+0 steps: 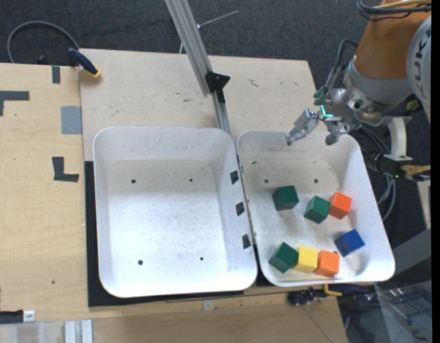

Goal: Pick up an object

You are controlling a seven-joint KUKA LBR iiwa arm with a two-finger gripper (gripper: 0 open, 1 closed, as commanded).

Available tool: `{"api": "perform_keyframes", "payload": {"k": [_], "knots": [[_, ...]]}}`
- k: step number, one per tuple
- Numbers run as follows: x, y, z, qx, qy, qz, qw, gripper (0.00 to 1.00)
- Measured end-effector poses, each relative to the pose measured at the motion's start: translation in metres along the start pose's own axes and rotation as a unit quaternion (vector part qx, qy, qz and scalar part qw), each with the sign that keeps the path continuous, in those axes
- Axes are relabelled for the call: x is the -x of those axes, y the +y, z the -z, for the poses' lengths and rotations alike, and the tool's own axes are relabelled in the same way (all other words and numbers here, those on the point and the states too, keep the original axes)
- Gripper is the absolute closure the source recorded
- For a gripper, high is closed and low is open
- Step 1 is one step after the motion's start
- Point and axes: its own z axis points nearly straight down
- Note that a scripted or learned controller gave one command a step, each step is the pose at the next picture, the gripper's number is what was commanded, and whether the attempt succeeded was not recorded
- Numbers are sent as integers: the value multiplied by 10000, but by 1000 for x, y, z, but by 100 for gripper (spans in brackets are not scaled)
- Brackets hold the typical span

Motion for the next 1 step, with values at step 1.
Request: {"api": "perform_keyframes", "payload": {"k": [1], "knots": [[0, 1, 2, 22, -7, 5, 10000, 0]]}}
